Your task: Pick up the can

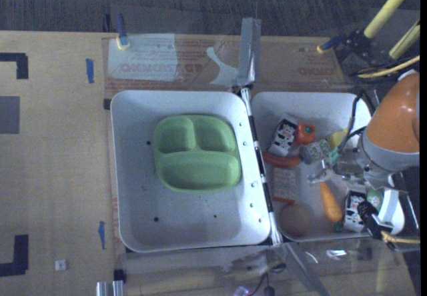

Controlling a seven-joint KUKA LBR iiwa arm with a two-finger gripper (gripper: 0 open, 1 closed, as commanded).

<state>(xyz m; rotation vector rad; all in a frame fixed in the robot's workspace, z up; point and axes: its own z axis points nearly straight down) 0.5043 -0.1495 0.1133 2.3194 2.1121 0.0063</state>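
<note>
My hand (333, 167) hangs low in the right bin (313, 103); I cannot tell its state. The can (316, 151) lies touching it, just left. I should centre over the can's body before closing.

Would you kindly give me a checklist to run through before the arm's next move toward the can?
1. Target found: ok, though blurred. The can looks to be the greyish cylinder in the right bin.
2. Pincer near the can: ok, just beside it.
3. Can already held: cannot tell.
4. Free room around the can: not ok. The orange ball and the red piece crowd it.
5. Green plate out of the way: ok, it is in the other bin.
</note>
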